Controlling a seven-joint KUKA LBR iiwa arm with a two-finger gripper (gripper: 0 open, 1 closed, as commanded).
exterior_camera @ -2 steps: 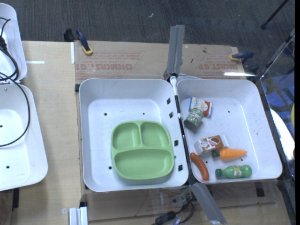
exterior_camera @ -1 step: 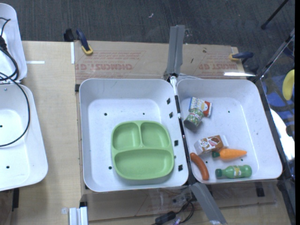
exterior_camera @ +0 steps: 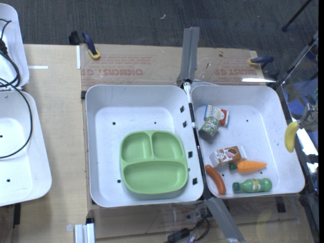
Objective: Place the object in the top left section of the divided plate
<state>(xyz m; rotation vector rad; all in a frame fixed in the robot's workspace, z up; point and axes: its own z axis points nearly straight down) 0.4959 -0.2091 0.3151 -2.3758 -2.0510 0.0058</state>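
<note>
Green plate (exterior_camera: 153,162) lies in the left bin (exterior_camera: 98,135). Right bin (exterior_camera: 276,110) holds carton (exterior_camera: 224,156), carrot (exterior_camera: 250,166), bottle (exterior_camera: 252,186), sausage (exterior_camera: 215,179). Banana (exterior_camera: 290,135) at its right rim, partly cut off; pincer state: cannot tell.

1. Up top we've got a dark grey carpet floor (exterior_camera: 152,9), kinda speckled.
2. The bench (exterior_camera: 55,75) is light wood, with brown cardboard (exterior_camera: 136,67) laid flat on it, red print showing.
3. We spot clamps (exterior_camera: 90,45) pinning the cardboard at the far edge.
4. A grey metal post (exterior_camera: 190,54) stands at the back, mid-bench.
</note>
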